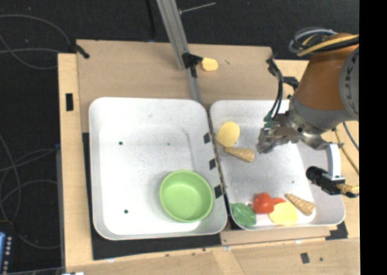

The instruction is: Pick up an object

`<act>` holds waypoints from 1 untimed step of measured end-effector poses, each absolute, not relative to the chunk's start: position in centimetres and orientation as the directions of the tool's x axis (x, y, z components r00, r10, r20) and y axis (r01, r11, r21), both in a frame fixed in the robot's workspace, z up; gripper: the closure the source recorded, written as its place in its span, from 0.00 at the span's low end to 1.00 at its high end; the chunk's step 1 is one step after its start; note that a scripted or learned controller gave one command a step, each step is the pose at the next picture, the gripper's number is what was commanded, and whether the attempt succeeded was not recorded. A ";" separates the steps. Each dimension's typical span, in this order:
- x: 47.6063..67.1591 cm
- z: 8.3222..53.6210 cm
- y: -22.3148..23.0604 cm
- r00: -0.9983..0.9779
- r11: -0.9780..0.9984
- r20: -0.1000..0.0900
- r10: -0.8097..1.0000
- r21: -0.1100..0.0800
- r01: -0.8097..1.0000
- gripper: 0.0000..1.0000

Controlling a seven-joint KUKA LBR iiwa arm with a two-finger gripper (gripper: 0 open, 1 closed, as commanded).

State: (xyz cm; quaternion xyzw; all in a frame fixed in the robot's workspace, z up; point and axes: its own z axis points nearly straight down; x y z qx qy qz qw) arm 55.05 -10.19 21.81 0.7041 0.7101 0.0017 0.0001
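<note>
Gripper (266, 142) hung low in the right bin (314, 165), just right of the tan cone (241, 154) and yellow ball (228, 133); from where I stood I could not tell its state. It looked like the approach step, with nothing held. Next it would need to shift left and settle over the cone. The wrist's bulk hid its tips, and the corner pieces (273, 207) blurred together.

Even overhead light, white bins (151, 122) bright w/ soft shadows; slightly soft, grainy pic.
</note>
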 end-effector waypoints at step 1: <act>54.9 22.3 -4.3 -0.009 0.009 0.003 1.000 0.001 1.000 1.00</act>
